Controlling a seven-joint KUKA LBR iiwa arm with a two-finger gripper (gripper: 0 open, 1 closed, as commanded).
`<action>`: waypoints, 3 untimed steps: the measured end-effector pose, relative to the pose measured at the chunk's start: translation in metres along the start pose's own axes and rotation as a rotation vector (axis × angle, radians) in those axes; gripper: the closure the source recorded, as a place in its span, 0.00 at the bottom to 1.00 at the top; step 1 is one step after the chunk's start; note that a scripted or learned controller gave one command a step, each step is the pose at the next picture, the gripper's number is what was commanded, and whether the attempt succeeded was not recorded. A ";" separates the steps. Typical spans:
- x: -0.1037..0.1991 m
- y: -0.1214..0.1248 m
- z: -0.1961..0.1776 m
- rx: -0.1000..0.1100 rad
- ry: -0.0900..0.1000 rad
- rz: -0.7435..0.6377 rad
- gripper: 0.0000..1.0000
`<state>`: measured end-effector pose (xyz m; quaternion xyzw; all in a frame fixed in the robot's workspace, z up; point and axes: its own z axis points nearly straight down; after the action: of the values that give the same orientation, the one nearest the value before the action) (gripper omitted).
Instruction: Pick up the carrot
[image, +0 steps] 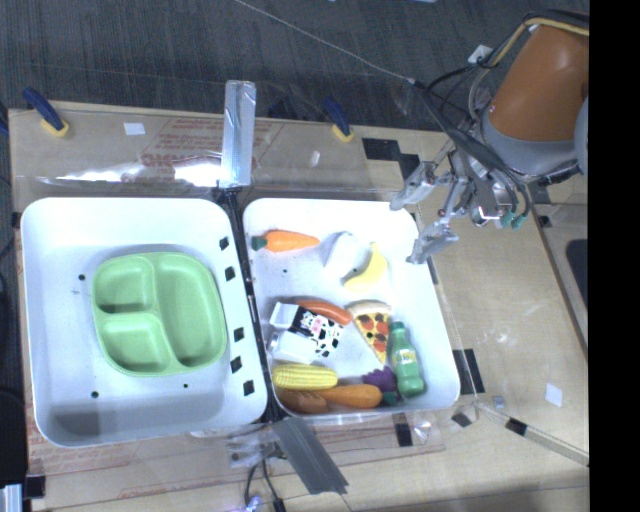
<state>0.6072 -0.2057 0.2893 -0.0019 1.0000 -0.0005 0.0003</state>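
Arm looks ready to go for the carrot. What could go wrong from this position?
The carrot lies close to the right bin's far wall, so a finger could strike the rim on descent. The gripper hangs above the bin's far right corner, well off the carrot, and must cross over the banana. A similar orange item at the near end could be mistaken for the target.

green tray in left bin | banana, corn in right bin

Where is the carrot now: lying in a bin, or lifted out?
Lying in the right bin: the carrot rests flat near its far-left corner, apart from the pincer.
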 end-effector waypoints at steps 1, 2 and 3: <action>0.039 0.005 0.131 -0.004 0.010 0.014 0.00; 0.095 0.037 0.163 -0.002 0.004 0.097 0.00; 0.048 -0.002 0.180 0.000 -0.002 0.314 0.00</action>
<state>0.5593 -0.2085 0.1093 0.1545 0.9880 -0.0002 0.0014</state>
